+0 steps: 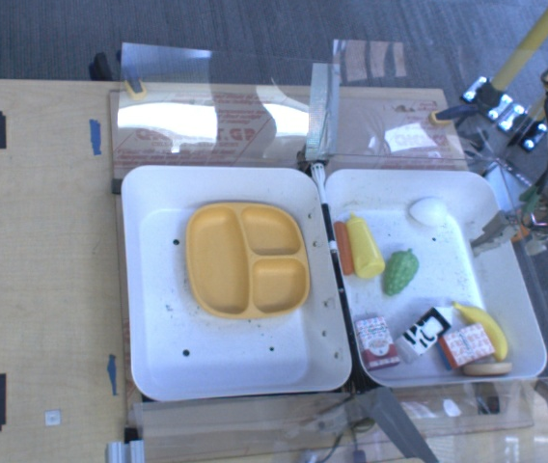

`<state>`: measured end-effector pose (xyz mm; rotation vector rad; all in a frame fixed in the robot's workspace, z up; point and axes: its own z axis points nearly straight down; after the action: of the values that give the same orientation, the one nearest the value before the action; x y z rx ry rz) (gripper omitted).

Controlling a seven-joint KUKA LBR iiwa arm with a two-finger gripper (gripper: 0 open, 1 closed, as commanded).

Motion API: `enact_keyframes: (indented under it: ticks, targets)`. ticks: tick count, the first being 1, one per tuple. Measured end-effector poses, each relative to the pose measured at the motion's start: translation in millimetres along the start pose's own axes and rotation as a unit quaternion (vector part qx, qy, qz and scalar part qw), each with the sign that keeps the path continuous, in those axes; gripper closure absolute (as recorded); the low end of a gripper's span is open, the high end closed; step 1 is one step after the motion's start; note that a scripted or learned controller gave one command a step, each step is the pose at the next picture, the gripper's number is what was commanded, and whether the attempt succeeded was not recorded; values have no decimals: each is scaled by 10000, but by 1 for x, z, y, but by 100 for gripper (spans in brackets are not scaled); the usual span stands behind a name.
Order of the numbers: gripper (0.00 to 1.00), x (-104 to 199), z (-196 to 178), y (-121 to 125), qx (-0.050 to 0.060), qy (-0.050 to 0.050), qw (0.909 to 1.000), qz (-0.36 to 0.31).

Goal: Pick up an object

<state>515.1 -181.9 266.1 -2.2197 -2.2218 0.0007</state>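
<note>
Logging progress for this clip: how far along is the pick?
Nothing looks picked yet: the banana, green vegetable and small boxes all lie in the right bin. The gripper sits at that bin's right rim. Reaching in, grasping and lifting remain.

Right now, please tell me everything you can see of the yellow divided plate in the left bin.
The yellow divided plate looks like matte plastic, a rounded square with three compartments: one long on the view's left, two smaller on the right. It lies flat, upright, slightly rotated, near the middle of the left bin, resting on its speckled floor. Nothing lies in it or touches it otherwise.
</note>
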Motion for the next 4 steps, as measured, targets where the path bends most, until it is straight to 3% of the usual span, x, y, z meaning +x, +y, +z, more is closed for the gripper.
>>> enact_keyframes:
  ticks: [1, 2, 3, 4]
  targets:
    - [0, 65, 137, -30, -32, -7, 9991, 429]
    - [0, 70, 178, 16, -27, -3, 9998, -197]
    - [0, 68, 172, 46, -16, -3, 9998, -202]
    - [100, 68, 162, 46, -26, -7, 9998, -197]
